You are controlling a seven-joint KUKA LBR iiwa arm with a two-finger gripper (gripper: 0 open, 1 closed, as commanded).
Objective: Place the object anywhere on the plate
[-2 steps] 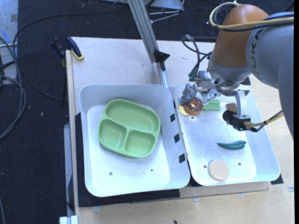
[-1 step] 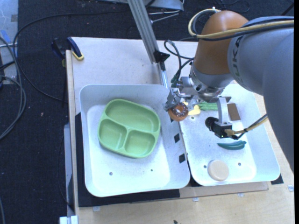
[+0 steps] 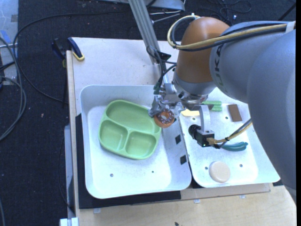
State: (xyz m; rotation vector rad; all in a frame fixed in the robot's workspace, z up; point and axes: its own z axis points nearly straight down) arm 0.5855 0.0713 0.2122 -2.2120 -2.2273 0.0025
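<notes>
A grey robot arm with an orange band is reaching in from the right over two white bins sitting side by side on a counter. Its jaws (image 3: 163, 112) are clamping a small round orange-brown object (image 3: 164, 119), hanging just above the right edge of a green divided plate (image 3: 128, 130). The plate is lying in the left bin (image 3: 94, 173). In the right bin (image 3: 244, 168) are lying a cream disc (image 3: 219, 171), a teal tool (image 3: 235, 146) and a brown block (image 3: 234, 112).
</notes>
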